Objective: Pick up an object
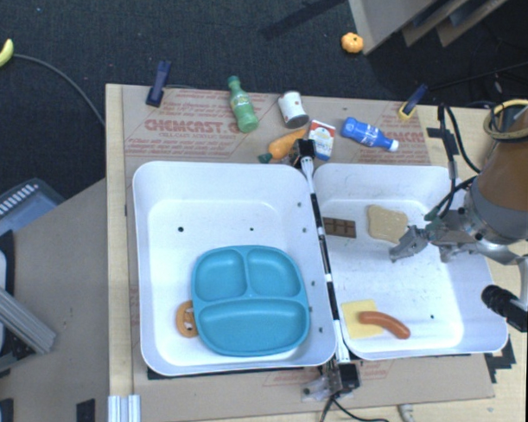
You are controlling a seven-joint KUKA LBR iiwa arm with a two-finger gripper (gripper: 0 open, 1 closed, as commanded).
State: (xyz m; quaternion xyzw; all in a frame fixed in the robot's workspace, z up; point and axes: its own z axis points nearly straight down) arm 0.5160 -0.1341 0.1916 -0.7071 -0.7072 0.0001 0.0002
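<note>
Plainly, the pick is at its approach step: the gripper [408,245] hangs low in the right bin [438,182], at the right of the frame, just beside the tan bread slice [387,223] that lies toward the bin's upper middle. Whether its tips are spread or pressed together I cannot tell, since the dark metal blurs against the bin floor, and nothing is seen between them. The bread slice looks the likeliest target, being nearest. Left of it lies a brown chocolate piece [339,227], close to the divider. At the bin's lower left a sausage [384,323] rests on a yellow cheese slice [359,317], well apart from the gripper.

The next move, as I judge it, calls for squaring over 1 item and closing on its edges; the flat bread gives little height to grasp, so a miss seems possible.

The left bin [161,193] holds a blue divided plate [250,298] with a small pretzel [187,319] tucked at its lower left edge. Both bins sit on a board [198,121]. On it, along the top of the frame, lie a green bottle [243,105], a small can [293,108], a carrot [284,145] and a blue bottle [369,134]. Dark carpet [71,35] surrounds the bench.
</note>
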